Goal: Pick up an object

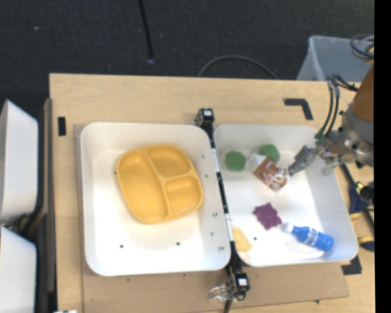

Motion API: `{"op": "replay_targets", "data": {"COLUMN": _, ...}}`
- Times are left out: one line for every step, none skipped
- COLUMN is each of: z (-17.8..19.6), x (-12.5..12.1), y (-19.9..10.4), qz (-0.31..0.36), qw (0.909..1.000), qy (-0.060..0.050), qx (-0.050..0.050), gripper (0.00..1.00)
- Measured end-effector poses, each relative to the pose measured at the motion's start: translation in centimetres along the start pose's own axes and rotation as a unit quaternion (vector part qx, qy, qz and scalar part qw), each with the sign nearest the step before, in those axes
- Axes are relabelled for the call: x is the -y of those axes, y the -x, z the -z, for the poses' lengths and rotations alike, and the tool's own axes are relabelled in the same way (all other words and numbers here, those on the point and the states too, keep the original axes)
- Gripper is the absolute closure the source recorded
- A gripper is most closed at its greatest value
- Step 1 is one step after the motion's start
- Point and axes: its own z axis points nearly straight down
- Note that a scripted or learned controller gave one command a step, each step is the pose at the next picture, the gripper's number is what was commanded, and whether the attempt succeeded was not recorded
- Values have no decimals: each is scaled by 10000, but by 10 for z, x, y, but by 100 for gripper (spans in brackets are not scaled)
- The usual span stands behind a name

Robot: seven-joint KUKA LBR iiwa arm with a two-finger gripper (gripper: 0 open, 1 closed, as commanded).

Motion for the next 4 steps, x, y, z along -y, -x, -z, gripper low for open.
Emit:
{"op": "replay_targets", "data": {"z": 6, "x": -2, "y": 0, "qz": 13, "qw": 10000, "qy": 50, "qx": 13, "gripper": 0}}
{"op": "replay_targets", "data": {"z": -43, "x": -10, "y": 5, "qz": 4, "qw": 10000, "qy": 32, "qx": 13, "gripper": 0}}
{"op": "replay_targets", "data": {"z": -88, "x": -11, "y": 8, "qz": -3, "qw": 10000, "qy": 32, "qx": 11, "gripper": 0}}
{"op": "replay_targets", "data": {"z": -133, "x": -11, "y": 9, "qz": -8, "qw": 10000, "qy": 39, "qx": 12, "gripper": 0}}
